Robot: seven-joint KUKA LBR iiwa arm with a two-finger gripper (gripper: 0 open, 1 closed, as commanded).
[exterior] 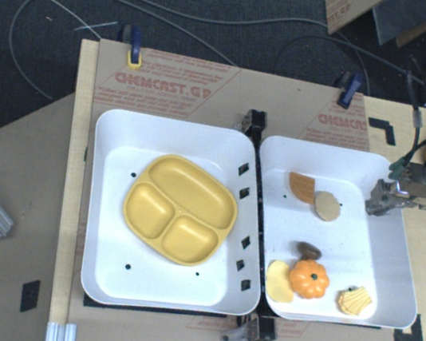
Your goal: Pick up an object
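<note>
The right bin holds several small food items. A brown wedge and a beige round piece lie at its back. A small orange pumpkin sits near the front, with a dark brown piece just behind it and a pale yellow slice at its left. A yellow ridged chip lies at the front right. My gripper hovers over the bin's back right edge, about 60 pixels right of the beige piece, with nothing seen in it.
The left bin holds a yellow sectioned plate. Black clips run along the divider between the bins. Blue clamps hold the cardboard at the back. Cables trail across the dark floor behind.
</note>
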